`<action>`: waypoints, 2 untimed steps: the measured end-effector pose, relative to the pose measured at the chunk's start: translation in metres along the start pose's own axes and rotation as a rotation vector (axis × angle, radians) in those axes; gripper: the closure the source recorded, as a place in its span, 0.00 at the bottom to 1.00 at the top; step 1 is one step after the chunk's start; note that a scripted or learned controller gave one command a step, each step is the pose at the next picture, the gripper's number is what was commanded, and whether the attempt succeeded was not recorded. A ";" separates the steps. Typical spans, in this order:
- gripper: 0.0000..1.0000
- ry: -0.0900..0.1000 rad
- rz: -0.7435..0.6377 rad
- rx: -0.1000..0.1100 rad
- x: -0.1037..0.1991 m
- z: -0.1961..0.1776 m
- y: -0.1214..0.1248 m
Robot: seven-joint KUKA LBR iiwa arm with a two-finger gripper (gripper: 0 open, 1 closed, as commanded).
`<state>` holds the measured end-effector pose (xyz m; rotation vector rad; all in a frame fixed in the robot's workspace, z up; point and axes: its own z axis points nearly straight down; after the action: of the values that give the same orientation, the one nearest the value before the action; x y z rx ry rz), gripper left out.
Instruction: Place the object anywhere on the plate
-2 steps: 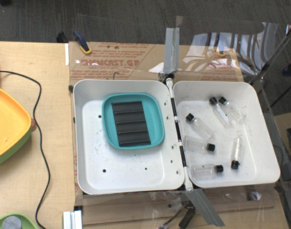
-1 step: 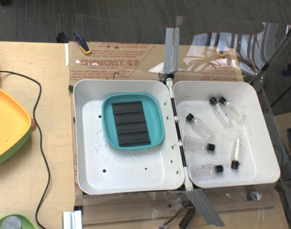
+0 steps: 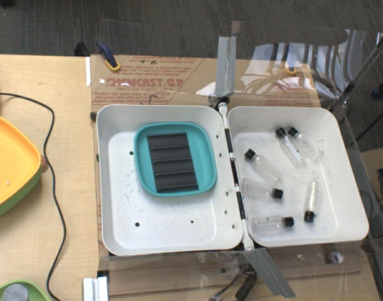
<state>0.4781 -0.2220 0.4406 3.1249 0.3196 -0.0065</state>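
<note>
Nearest vial lies at six o'clock in the right bin, with more clear, black-capped vials scattered above it. Over at nine o'clock, the teal plate sits in the left bin. Gripper's state: can't tell.

Dark grey carpet behind; a pale wooden table at left (black cable trailing across it).
</note>
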 end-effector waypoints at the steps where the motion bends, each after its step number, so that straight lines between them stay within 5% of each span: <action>1: 0.00 0.000 -0.001 -0.001 0.006 0.000 0.001; 2: 0.00 -0.001 -0.002 -0.001 0.014 0.000 0.002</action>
<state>0.4919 -0.2216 0.4401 3.1239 0.3223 -0.0079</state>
